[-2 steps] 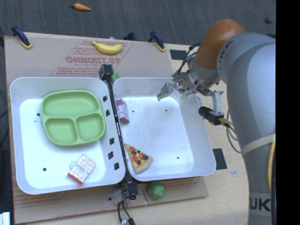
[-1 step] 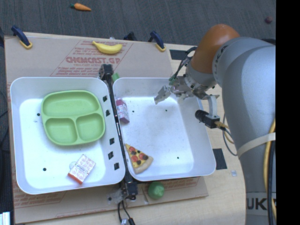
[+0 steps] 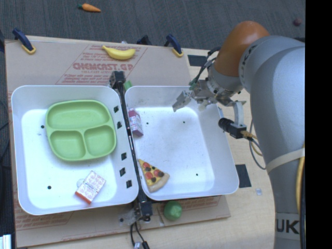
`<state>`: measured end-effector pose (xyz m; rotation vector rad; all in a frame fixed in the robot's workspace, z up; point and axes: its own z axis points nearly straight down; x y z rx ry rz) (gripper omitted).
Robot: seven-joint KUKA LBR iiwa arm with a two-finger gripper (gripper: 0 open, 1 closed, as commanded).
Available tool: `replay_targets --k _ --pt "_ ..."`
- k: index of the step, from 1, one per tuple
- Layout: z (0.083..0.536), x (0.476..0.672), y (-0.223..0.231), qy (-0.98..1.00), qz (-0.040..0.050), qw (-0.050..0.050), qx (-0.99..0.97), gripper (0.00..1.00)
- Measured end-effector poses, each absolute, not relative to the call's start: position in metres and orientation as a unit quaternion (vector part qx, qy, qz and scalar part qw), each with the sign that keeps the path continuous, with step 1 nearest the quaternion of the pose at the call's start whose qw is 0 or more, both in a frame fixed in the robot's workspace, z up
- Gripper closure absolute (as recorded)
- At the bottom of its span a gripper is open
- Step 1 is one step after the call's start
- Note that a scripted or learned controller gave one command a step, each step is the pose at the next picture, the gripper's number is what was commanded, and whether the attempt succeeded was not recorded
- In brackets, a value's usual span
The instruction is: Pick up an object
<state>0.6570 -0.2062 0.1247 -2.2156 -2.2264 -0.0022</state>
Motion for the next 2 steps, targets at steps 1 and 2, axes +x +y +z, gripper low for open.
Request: replay_targets --k 1,2 --pt "0.109 0.6567 -0.2101 -0.709 0.0006 0.002 -0.706 0.0" --pt "0.1072 0.6568 -0.2099 -0.709 0.0004 0.002 -0.706 0.0"
